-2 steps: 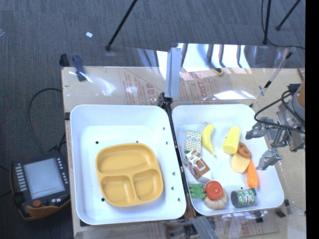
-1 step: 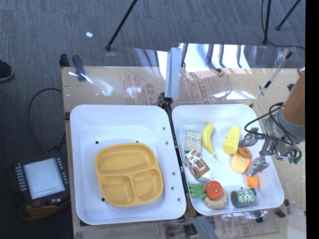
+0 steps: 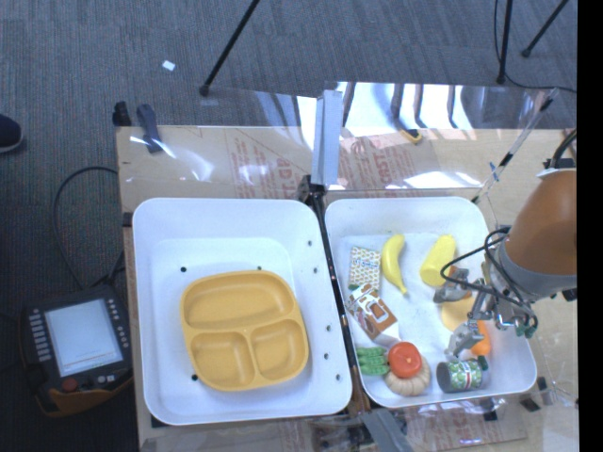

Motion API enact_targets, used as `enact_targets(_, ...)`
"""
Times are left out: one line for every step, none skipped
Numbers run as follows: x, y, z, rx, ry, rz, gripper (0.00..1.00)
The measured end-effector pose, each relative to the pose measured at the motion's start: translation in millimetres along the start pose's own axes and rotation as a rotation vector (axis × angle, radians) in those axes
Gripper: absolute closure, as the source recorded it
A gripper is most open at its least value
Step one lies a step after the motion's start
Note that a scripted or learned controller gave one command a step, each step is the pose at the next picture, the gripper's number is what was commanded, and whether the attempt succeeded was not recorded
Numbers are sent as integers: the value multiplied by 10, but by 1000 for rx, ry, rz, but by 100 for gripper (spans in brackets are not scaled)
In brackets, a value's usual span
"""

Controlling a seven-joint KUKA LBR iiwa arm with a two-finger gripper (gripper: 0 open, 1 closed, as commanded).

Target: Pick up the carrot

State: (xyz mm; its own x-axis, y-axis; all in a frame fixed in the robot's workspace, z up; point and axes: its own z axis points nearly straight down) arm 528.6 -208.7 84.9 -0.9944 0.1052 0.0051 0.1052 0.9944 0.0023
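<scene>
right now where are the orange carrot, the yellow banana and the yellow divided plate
orange carrot (image 3: 481,341), camera view, on its orange body beside the gripper
yellow banana (image 3: 393,262), camera view, middle of its curved body
yellow divided plate (image 3: 243,300), camera view, floor of its big top compartment

Bright, even overhead light. Strong white glare streaks the clear sheet (image 3: 283,163) on the bench (image 3: 226,158) beyond and left of the pincer (image 3: 471,323). Both white bins (image 3: 151,243) look nearly washed out, with faint, soft shadows. The pincer and items beside it are slightly blurred; the carpet (image 3: 94,45) is dimmer and grainy.
</scene>
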Motion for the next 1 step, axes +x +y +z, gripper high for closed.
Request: enact_targets(-31,35,-127,0,-6,-9,100)
